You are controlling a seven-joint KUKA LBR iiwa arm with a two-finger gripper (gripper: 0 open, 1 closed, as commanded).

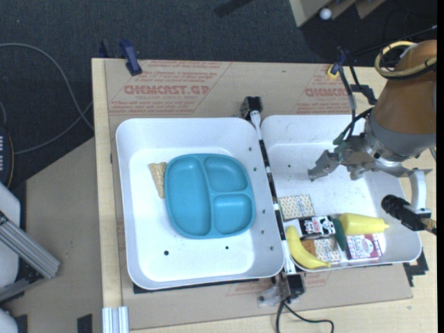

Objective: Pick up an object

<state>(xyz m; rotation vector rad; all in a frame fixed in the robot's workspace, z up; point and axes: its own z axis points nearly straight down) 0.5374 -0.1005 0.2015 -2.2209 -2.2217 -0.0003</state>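
Note:
My gripper [338, 173] hangs over the middle of the right bin [295, 139], fingers spread open with nothing between them. It sits above bare bin floor, behind a cluster of objects at the bin's front. That cluster holds a yellow banana [304, 252], a yellow squeeze bottle [361, 222], a tan cracker packet [295, 205], a small black-and-white box [316, 226] and a pink-and-white packet [364, 245]. The left bin [139, 186] carries a blue divided plate [208, 194] with a tan cracker-like piece [157, 176] at its left edge.
The grey and orange arm [406, 103] reaches in from the right over the right bin's far corner. A black part [402, 210] of the arm overhangs the bin's right side. A black clamp [252, 108] sits where the bins meet at the back.

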